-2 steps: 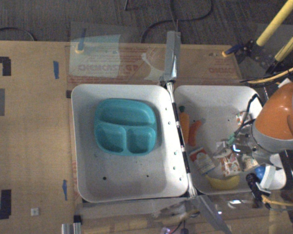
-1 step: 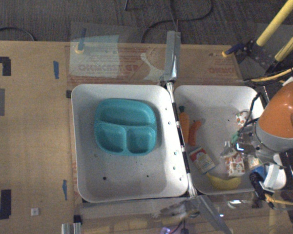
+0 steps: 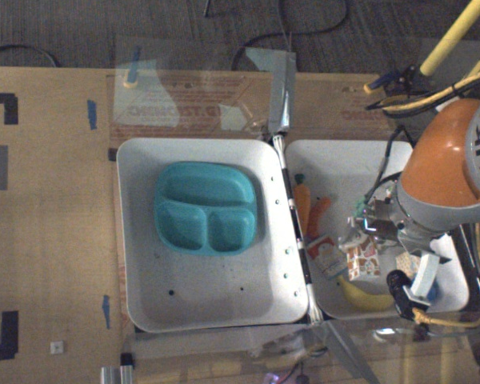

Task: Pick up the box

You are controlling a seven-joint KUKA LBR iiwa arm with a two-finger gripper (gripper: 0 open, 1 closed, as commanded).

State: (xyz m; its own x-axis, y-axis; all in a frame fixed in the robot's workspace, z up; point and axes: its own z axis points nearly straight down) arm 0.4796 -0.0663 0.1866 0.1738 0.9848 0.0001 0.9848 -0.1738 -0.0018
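The gripper (image 3: 366, 232) is hovering over the right bin (image 3: 336, 157), just above the small box (image 3: 362, 260) lying beside a banana (image 3: 365, 296); finger state unclear. Descending squarely onto the box looks next.

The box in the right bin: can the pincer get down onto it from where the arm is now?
Probably yes. The pincer hangs just above the box, and nothing lies on top of it. The banana and the carrots crowd its sides, so a clean grip is uncertain.
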